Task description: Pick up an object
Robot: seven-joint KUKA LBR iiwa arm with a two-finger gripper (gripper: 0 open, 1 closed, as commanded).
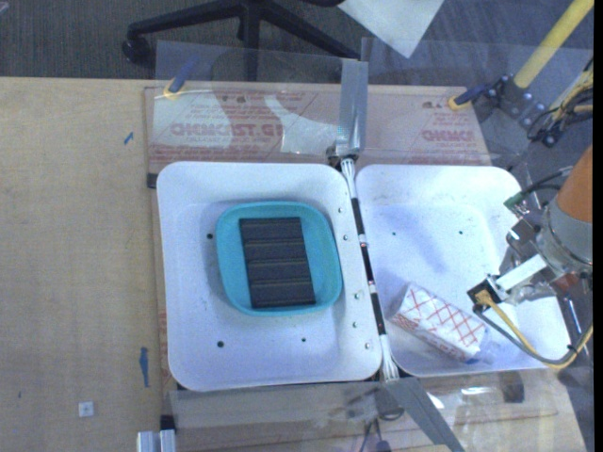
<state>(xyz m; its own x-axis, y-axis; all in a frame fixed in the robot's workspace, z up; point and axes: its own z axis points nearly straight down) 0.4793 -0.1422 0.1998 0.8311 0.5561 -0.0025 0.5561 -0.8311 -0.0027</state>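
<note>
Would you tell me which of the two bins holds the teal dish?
The bin at the view's left: the dish sits in its middle; the other bin holds a red-checked box.

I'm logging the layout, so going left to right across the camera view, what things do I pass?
Teal dish in the left bin → red-and-white checked box in the right bin → robot arm.
</note>
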